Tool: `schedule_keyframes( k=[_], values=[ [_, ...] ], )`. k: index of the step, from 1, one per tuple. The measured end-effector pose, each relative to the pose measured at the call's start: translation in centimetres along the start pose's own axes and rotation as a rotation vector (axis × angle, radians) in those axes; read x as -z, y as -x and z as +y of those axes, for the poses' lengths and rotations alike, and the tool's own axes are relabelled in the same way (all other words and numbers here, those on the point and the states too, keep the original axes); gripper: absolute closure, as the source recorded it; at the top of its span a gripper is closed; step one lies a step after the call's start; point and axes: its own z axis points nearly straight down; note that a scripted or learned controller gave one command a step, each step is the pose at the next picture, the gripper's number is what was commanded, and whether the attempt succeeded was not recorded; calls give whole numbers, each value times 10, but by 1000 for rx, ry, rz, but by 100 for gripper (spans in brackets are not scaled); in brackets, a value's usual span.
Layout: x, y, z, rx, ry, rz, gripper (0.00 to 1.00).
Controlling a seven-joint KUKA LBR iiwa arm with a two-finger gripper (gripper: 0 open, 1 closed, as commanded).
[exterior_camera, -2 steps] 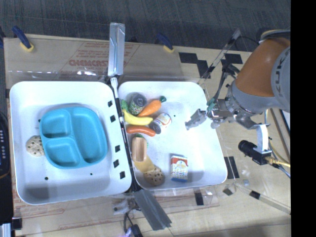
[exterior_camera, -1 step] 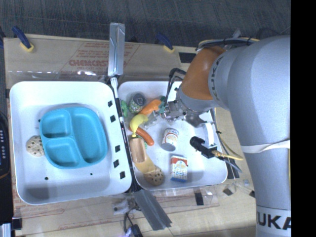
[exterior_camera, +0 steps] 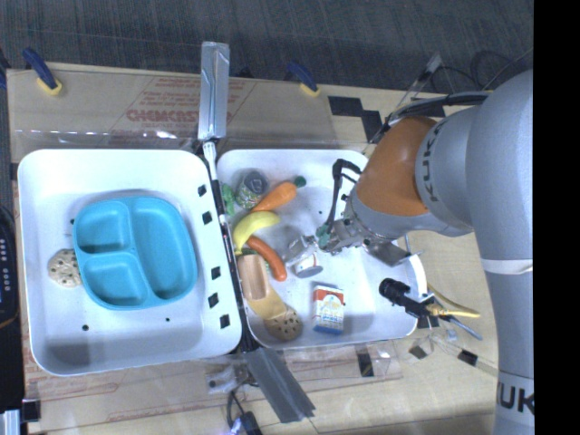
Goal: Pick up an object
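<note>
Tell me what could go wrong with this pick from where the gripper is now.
The gripper is low among crowded items in the right bin. The hot dog, banana and carrot lie close together, so it might nudge or catch two. The small carton could tip if bumped.

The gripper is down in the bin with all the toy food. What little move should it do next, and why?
Probably a short drop straight down. The gripper sits low in the right bin, over a small silvery object just right of the hot dog. Nothing shows between its fingers, so it likely must come down around that object before closing.
</note>
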Motion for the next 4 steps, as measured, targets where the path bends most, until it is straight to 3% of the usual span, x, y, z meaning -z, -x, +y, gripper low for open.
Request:
schedule_keyframes(
  k=[1, 2, 3, 4],
  values=[
    [10, 0, 1, 4, 0, 0, 100],
    [0, 35, 59, -43, 2, -1, 100],
    [1, -31, 114, 98, -1, -1, 100],
    [2, -20, 119, 235, 4, -3, 100]
  ],
)
